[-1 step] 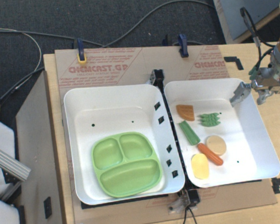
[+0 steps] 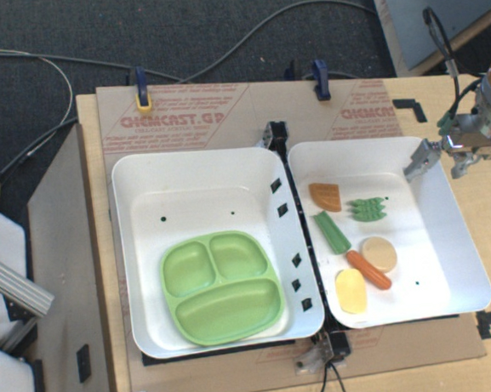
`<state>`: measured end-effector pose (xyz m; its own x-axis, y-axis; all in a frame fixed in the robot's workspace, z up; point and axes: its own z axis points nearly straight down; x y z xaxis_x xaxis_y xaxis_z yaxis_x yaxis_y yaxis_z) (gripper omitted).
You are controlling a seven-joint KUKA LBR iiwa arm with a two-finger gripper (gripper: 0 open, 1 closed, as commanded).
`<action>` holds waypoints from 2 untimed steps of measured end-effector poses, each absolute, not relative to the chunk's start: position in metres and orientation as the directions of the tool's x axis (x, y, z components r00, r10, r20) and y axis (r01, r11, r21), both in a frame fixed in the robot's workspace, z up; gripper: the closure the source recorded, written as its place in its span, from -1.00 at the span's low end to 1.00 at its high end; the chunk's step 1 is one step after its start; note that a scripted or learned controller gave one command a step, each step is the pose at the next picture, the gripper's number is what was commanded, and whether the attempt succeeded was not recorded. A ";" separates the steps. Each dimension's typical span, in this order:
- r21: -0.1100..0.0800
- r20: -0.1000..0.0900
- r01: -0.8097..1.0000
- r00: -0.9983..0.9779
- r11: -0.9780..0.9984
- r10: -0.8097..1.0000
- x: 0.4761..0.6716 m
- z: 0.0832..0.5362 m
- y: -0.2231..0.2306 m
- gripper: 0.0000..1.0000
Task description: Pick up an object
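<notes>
The right shallow white plastic bin (image 2: 454, 241) held six small toy foods, all smooth and matte like moulded plastic. A tan-orange wedge shaped like a bread slice (image 2: 326, 197) lay near its far left corner. Just right of it sat a bumpy green cluster of pea pods (image 2: 368, 209). Below the wedge, a long green cucumber-like piece (image 2: 333, 232) ran at a slant. A round cream-coloured disc (image 2: 379, 253) rested nearer the front, with an orange carrot-shaped stick (image 2: 369, 270) touching its lower left edge. A pale yellow rounded block (image 2: 351, 292) lay beside the stick's lower end.

The left white bin (image 2: 136, 209) carried a glossy light-green compartment tray (image 2: 223, 286) with three wells.

The grey metal gripper (image 2: 422, 160) hung over the right bin's far right rim, apart from all the foods; whether it was open or closed could not be told.
</notes>
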<state>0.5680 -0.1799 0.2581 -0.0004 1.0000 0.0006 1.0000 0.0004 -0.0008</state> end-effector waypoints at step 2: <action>-0.007 0.004 1.000 0.000 0.000 1.000 0.569 0.150 -0.176 -1.00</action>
